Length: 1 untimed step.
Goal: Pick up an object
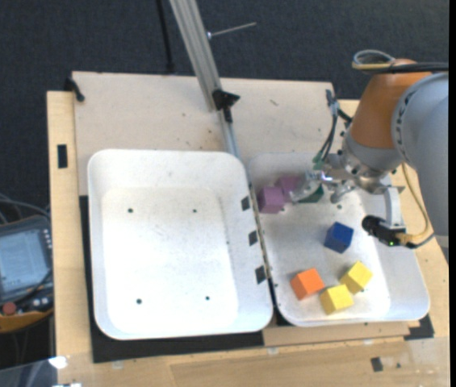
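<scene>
The right bin point(409, 297) holds several small blocks. A purple block point(273, 198) lies at its upper left corner, with a paler mauve block point(290, 185) touching it on the right. A blue cube point(339, 237) sits mid-bin. An orange cube point(307, 282) and two yellow cubes point(357, 276) point(336, 298) lie near the front. My gripper point(318, 187) reaches in from the right, low over the bin's back part and just right of the mauve block. Whether it touches that block is unclear.
The left bin point(98, 216) stands beside the right one, sharing a raised divider point(257, 232). A slanted metal post point(199, 51) rises behind the bins. The grey arm with its orange band point(389, 111) hangs over the right bin's back right corner.
</scene>
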Each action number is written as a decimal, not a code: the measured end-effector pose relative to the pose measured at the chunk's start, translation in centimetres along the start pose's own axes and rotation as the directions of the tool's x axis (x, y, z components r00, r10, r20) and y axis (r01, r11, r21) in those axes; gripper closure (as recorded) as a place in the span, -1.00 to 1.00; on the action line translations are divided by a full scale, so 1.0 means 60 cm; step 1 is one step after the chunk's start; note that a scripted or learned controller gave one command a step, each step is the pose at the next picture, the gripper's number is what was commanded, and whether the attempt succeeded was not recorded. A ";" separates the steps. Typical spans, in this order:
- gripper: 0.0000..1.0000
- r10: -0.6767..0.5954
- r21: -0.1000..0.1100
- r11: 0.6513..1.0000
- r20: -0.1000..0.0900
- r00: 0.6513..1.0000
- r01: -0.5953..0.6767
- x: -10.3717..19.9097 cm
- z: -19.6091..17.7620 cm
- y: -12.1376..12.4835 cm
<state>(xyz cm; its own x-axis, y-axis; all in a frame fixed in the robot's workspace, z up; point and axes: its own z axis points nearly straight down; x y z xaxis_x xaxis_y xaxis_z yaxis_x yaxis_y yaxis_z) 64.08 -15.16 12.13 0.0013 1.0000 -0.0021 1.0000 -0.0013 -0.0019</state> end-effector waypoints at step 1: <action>-1.00 0.001 0.001 1.000 0.000 1.000 -0.001 -0.002 0.042 0.000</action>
<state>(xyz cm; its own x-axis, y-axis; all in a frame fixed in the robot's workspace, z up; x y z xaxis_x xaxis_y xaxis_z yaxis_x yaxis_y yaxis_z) 64.07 -15.28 9.64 0.0025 1.0000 -0.0017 1.0000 -0.0025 -0.0024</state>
